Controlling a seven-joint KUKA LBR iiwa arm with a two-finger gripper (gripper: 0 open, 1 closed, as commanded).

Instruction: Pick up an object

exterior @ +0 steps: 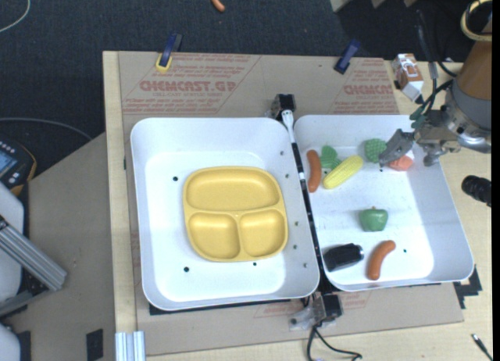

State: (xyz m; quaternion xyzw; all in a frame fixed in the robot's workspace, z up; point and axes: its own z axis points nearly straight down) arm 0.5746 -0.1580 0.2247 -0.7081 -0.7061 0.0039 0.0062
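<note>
Arm cut off at the right edge of the frame, only wrist and orange band showing; gripper seen from above, finger gap too small to read. Small orange-red item in the right bin partly covered by the gripper, shape unclear; green item half hidden behind the corn cob. Black object near the bin's front too dark to identify; dark device clipped by the left edge.
</note>
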